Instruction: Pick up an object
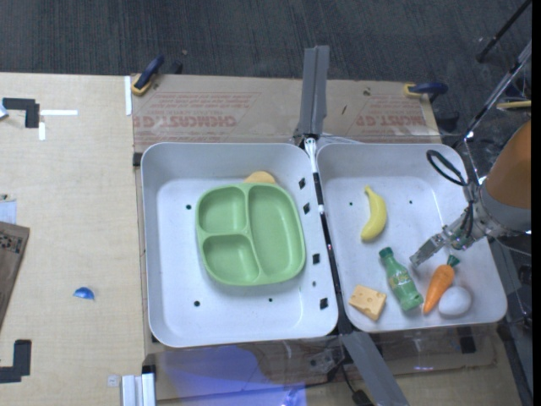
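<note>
The gripper (429,250) is hanging low over the right-hand bin (338,227), at the right of the frame, with its two fingers parted and nothing between them. Every candidate object is lying in the lower part of that bin. The green bottle (400,281) is sitting just below and slightly left of the gripper, its long axis running from upper left to lower right, cap end toward the gripper. The carrot (439,286) is lying just below and slightly right, tilted with its leafy top uppermost and nearest the wrist. Both appear about equally close, so either looks like the likeliest target. The white egg (455,303) is resting beside the carrot's tip, the cheese wedge (368,302) is sitting further left along the lower wall, and the banana (373,214) is lying upright-lengthwise above and to the left. The green divided plate (251,233) is occupying the left-hand bin (169,311), well apart from the gripper.
</note>
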Controlling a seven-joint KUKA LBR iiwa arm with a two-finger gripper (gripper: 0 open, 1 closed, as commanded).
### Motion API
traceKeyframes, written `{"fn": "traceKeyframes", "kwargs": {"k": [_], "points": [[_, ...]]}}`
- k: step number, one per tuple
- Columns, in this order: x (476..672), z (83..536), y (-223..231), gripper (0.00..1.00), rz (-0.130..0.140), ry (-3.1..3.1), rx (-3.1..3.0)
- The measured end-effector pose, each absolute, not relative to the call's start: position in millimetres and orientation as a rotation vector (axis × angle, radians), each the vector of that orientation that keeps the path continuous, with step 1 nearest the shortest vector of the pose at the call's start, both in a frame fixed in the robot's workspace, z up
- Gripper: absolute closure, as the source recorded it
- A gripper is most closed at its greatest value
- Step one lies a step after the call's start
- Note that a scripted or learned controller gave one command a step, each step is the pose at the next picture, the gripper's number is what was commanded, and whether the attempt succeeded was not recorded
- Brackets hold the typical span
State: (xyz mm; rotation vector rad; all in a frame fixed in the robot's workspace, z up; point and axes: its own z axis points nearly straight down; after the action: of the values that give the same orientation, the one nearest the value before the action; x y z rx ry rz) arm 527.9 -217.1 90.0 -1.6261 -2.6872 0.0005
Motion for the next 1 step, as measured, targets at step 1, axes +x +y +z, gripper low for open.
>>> {"fn": "traceKeyframes", "kwargs": {"k": [1], "points": [[484.8,90.1,-119.0,0.0,0.0,-2.625,-1.726]]}}
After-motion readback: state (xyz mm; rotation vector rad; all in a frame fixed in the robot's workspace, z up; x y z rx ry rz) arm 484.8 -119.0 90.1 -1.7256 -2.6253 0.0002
